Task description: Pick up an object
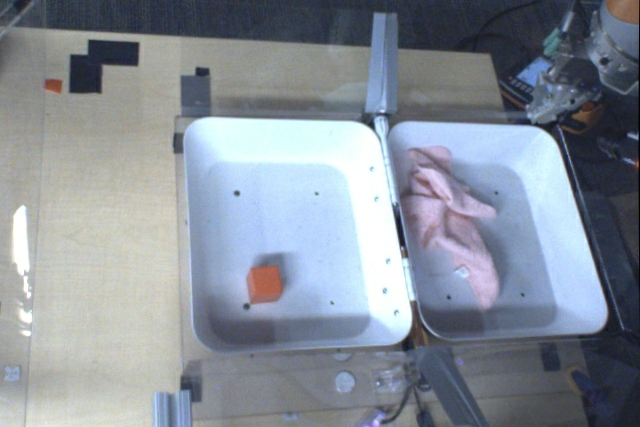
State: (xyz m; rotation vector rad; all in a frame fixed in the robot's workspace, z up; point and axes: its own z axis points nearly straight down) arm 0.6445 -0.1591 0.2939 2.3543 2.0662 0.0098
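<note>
While nothing is picked yet, two candidates sit in the bins. Left bin (200, 215): small orange block (265, 284) on the floor toward the near-left corner, well apart from every wall, lying flat. Right bin (560, 215): pink cloth (452, 225) crumpled along the left wall, running from the far-left corner down toward the near edge, touching or almost touching that wall. Gripper (555, 100) hangs above the far-right corner of the right bin, over the rim, holding nothing; can't tell whether it's apart or closed, too blurred. Judgement: cloth is nearer, so go for its bunched high fold mid-bin, away from the wall, and come straight down. Block needs a longer reach and squared alignment on its flat sides.
</note>
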